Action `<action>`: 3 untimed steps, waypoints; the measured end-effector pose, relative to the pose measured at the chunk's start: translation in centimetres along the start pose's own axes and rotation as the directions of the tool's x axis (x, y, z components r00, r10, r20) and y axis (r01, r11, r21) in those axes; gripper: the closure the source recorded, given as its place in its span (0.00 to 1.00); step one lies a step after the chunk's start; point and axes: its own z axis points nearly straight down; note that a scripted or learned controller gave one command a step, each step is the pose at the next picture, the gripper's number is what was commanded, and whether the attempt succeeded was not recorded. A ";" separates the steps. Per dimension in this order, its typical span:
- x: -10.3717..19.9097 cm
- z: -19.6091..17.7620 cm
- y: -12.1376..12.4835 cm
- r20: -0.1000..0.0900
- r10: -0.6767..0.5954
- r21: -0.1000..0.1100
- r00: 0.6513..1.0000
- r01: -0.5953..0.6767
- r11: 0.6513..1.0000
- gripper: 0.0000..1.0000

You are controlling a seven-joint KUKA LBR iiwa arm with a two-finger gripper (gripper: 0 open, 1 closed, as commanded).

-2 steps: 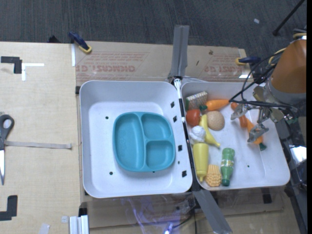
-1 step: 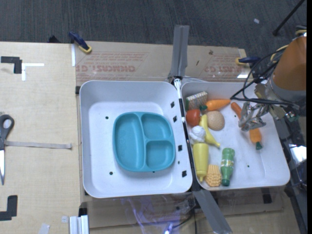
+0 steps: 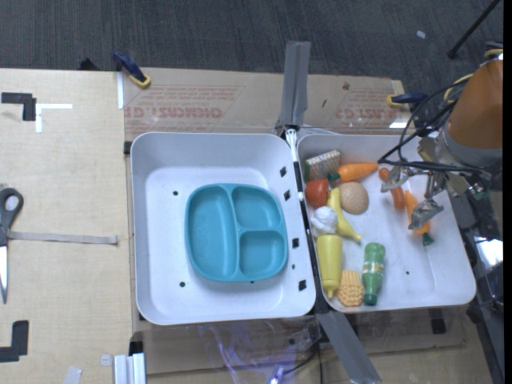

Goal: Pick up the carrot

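A small orange carrot (image 3: 414, 211) with a green tip lies slanted on the floor of the right bin (image 3: 448, 282), near its right wall. My gripper (image 3: 407, 198) hangs right over it, reaching in from the right. Its two grey fingers (image 3: 424, 212) stand wide apart, one at the carrot's upper left and one on its right side. The gap between them is much wider than the carrot, so the gripper is open and the carrot is not clamped. A second, longer orange carrot-like piece (image 3: 357, 170) lies at the back of the same bin, left of the gripper.
The right bin's left side holds a tomato (image 3: 317, 191), a potato (image 3: 354, 199), a banana (image 3: 342, 222), a yellow bottle (image 3: 329, 262), a corn cob (image 3: 350, 288) and a green bottle (image 3: 373, 272). A teal divided plate (image 3: 237, 232) sits in the left bin (image 3: 160, 174). Cables hang near the wrist.
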 end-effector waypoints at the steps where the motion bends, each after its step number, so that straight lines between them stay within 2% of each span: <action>1: -0.2 -1.1 -0.1 0.006 0.002 0.003 1.000 -0.002 1.000 1.00; 2: -0.2 -1.1 -0.1 0.006 0.002 0.003 1.000 -0.002 1.000 0.00; 3: -2.4 1.0 -0.9 -0.003 -0.034 -0.005 0.999 0.034 0.999 0.00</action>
